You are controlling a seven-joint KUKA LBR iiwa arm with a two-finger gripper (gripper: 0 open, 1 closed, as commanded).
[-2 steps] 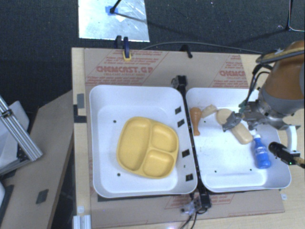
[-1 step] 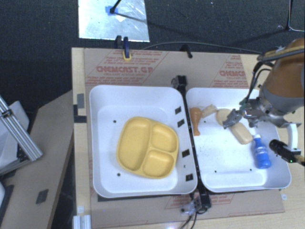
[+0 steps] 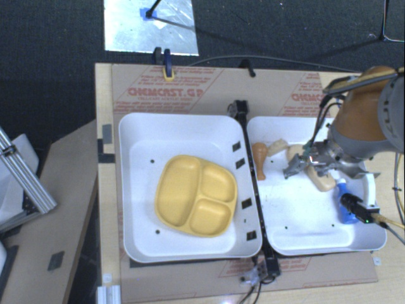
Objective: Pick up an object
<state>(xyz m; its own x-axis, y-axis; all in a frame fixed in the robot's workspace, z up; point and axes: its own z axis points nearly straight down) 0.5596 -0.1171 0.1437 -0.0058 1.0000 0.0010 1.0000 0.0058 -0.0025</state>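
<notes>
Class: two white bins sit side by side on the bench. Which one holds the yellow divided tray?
The left bin. The yellow tray, with three compartments, lies in its middle. The right bin instead holds small items, including an orange-brown piece and a blue object, with the tool above it.

Even bright overhead light, soft shadows, slightly grainy, foil sheet (image 3: pixel 150 16) glare.

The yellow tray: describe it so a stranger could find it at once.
Of the two white bins side by side, look in the left bin, the one away from the arm. The yellow tray lies near its middle. It is flat, divided into three compartments, and is far bigger than the small things in the right bin.
</notes>
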